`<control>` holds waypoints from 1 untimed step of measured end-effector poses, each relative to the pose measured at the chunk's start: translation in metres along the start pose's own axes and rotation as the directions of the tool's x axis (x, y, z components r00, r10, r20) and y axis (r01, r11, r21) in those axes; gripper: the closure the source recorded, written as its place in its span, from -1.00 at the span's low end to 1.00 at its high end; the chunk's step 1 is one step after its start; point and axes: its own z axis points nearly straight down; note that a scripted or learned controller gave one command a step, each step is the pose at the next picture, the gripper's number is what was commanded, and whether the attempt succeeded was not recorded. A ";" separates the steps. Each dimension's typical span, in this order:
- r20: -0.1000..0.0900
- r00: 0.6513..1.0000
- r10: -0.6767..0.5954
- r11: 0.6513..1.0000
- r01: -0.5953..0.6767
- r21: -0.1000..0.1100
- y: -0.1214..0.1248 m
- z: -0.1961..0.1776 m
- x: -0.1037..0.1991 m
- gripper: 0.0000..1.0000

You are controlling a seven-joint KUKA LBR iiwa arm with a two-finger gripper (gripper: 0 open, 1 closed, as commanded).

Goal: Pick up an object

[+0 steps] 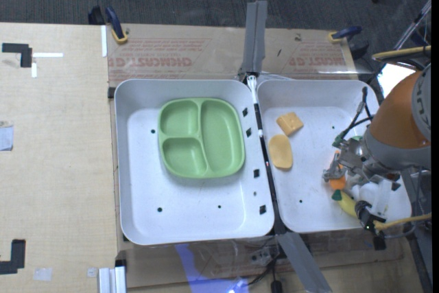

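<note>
A small orange object (335,182) and a yellow and green object (346,202) just beside it lie near the right side of the right shallow white bin (309,216), partly covered by the two-finger gripper (341,171), which sits low over them; whether anything lies between its fingers, or how wide they stand, cannot be told from this slant. Above the gripper rises the grey arm with its orange band (401,116), reaching in from the right. Farther left in the same bin lie a yellow-orange oval piece (280,151) and, just above it, a small orange wedge-shaped piece (289,123), near each other but apart. The left shallow white bin (137,202) holds a pale green three-compartment plate (202,138).
</note>
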 end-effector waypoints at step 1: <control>0.001 1.000 0.011 1.000 -0.011 -0.006 -0.004 -0.095 0.097 1.00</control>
